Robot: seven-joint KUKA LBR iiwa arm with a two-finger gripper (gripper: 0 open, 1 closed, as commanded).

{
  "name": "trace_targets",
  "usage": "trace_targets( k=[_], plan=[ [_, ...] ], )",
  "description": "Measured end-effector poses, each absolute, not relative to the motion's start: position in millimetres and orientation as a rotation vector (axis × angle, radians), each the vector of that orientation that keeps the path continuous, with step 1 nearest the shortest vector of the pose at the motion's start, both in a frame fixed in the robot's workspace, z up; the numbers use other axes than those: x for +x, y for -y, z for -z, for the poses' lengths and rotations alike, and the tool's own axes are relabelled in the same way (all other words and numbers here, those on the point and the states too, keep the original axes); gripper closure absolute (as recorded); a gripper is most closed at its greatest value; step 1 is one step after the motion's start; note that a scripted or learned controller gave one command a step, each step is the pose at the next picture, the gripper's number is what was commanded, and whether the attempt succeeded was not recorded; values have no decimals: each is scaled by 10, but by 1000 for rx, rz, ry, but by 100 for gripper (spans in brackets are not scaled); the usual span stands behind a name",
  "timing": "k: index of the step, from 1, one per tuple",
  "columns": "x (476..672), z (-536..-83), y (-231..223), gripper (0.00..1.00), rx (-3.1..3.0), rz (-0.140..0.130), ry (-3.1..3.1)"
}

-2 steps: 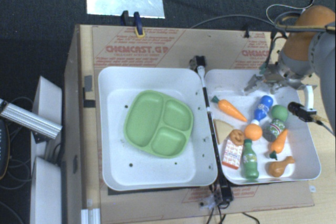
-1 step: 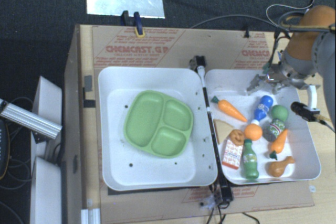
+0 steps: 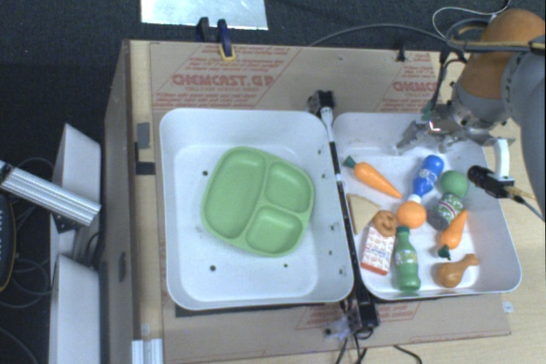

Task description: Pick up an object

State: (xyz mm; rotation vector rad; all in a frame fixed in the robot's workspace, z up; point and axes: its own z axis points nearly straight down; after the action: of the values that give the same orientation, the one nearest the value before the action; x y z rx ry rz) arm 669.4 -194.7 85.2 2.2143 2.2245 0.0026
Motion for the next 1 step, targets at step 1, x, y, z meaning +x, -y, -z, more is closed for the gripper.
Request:
trace_targets(
  k=[1],
  plan=[
    [6696,-857,2044,0,2219,-5,-2226]
  ],
)
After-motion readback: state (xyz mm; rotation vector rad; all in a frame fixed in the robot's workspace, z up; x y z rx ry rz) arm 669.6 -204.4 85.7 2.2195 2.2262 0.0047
